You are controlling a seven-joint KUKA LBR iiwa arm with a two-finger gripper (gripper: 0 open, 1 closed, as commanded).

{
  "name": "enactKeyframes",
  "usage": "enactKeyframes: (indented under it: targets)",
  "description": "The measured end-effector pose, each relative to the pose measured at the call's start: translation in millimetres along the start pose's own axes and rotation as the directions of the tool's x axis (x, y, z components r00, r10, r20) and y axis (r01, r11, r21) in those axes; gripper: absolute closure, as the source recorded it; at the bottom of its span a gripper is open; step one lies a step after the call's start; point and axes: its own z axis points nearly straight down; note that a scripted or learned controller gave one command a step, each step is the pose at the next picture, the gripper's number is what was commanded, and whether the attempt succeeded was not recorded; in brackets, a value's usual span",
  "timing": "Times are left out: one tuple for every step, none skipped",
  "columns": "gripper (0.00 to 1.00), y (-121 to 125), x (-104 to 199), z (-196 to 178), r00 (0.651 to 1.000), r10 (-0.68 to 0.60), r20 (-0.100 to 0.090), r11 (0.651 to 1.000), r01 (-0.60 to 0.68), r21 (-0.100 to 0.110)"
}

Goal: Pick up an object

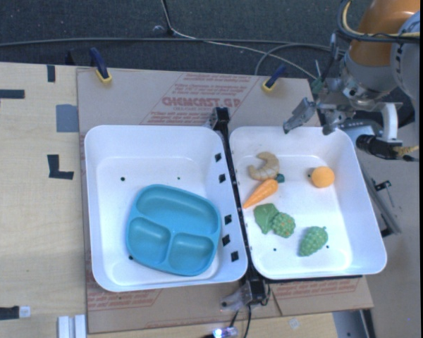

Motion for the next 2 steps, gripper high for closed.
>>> enactKeyframes:
  targets:
    - [0.0,2.2,0.5,-9.2,1.0,-0.003,0.002,1.0,0.003,-0.014]
    - [0.0,4.2,5.5,54.0,1.0,-0.004,0.002,1.0,0.004,-0.01]
